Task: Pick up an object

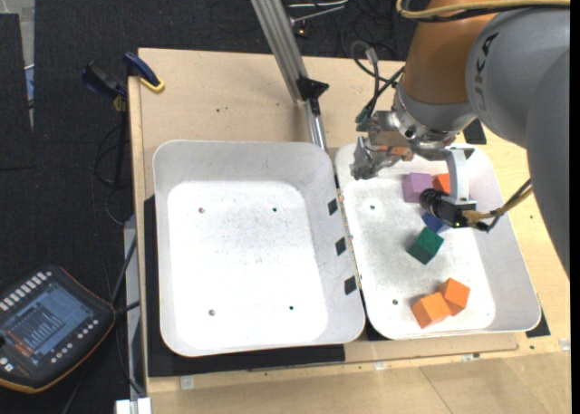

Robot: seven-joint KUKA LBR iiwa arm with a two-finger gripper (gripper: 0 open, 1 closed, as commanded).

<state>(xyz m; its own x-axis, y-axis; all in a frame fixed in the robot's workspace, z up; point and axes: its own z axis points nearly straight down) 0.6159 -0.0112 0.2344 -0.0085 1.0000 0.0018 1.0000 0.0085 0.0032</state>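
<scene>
Gripper (370,160) at right bin's (507,258) 11 o'clock corner, finger state unclear, with purple block (416,187), green cube (424,245), two orange blocks (441,303) toward 5 o'clock.

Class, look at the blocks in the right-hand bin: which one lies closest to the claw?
The purple block. It sits at the bin's far end just beside the claw, while the green block and the orange blocks lie nearer the camera.

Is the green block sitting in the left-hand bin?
No, the green block lies in the right bin, among the orange blocks and a purple one.
</scene>
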